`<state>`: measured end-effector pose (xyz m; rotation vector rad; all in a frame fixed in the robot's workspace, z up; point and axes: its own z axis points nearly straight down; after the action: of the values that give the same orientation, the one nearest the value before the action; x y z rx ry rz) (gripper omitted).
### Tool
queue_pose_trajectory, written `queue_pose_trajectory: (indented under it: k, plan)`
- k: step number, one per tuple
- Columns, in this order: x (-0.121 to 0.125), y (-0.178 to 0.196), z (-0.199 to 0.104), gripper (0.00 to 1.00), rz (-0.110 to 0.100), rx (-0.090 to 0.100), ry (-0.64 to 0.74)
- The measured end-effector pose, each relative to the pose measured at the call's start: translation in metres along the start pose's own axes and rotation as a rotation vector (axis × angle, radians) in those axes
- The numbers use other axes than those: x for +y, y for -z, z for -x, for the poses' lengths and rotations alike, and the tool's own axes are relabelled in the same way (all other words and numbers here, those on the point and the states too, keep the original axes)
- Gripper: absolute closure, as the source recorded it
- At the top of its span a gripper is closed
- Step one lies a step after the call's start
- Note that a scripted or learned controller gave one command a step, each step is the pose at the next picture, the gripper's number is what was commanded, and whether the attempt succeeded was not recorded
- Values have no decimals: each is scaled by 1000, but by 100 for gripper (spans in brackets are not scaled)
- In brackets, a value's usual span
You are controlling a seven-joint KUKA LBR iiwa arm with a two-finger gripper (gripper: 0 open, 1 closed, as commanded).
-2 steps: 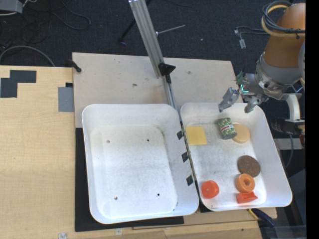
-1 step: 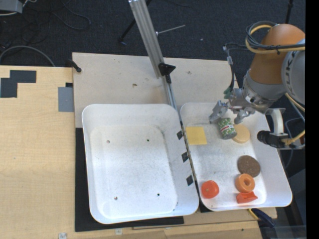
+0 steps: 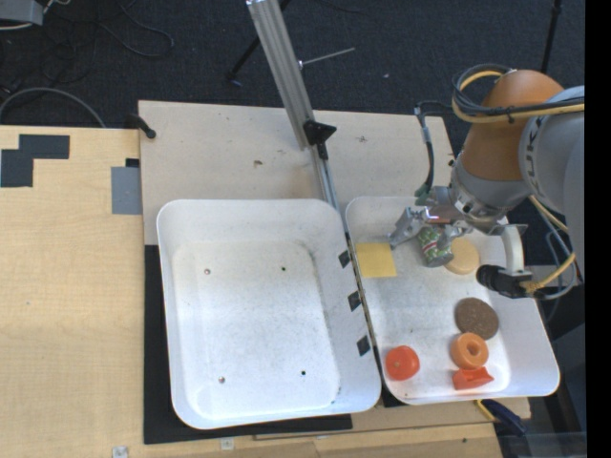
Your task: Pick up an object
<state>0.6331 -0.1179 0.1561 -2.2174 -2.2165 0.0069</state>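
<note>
Yellow square [image 3: 375, 260] at right bin's [image 3: 535, 375] left edge, end effector [image 3: 431, 229] just right of it, grip state impossible to tell, green speckled object [image 3: 436, 247] directly beneath, touching pale disc [image 3: 463, 257], brown disc [image 3: 475, 317] nearer front.

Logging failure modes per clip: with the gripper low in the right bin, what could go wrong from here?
The gripper sits over a speckled object that touches a pale disc, so it may nudge or drag the disc. The yellow block lies near the right bin's left wall, so reaching it risks grazing that wall.
</note>
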Motion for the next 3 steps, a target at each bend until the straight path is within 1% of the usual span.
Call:
queue_pose_trajectory:
  k: [1, 2, 3]
  plan:
    - [-7, -47, 4, 0, -1, 1, -1]
    - [-6, -34, 5, 100, 3, 0, -5]
    - [-6, 29, 6, 100, 11, -2, -2]
